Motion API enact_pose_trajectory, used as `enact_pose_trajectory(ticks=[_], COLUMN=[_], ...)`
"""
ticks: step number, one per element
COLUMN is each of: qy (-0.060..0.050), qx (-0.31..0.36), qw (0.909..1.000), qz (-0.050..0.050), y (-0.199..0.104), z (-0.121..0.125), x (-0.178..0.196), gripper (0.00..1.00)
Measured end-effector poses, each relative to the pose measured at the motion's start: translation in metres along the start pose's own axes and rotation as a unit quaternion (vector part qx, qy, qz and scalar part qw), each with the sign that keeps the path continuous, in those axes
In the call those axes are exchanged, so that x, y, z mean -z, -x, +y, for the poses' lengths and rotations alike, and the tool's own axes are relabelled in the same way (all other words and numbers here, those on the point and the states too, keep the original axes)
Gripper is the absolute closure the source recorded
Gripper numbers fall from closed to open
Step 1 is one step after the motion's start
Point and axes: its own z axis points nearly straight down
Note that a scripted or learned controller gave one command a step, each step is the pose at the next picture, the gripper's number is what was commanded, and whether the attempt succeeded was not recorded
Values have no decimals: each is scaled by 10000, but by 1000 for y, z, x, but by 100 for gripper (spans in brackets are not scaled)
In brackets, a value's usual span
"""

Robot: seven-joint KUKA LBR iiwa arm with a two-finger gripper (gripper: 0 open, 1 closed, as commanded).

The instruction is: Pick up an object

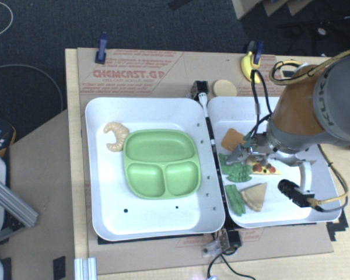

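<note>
Gripper (243, 154) low among right bin (321, 214) food items.

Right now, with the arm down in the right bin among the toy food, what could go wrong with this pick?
1. The end effector sits in a tight cluster: orange piece, green leafy piece and pizza slice lie close together, so it may nudge or catch a neighbour.
2. The sandwich wedge and green strip lie just below; a sweep could scatter them.
3. The cables hanging by the wrist might snag.
</note>
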Motion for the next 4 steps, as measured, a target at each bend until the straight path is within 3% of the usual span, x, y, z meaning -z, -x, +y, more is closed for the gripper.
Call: enact_pose_trajectory(ticks=[1,2,3,4], qy=[52,86,2,102], qx=[2,41,27,23], qw=[10000,10000,10000,9999], qz=[-16,-9,-3,-6], y=[1,-58,-130,-125], z=[2,-12,-57,-71], x=[17,161,126,271], gripper=[100,100,100,100])
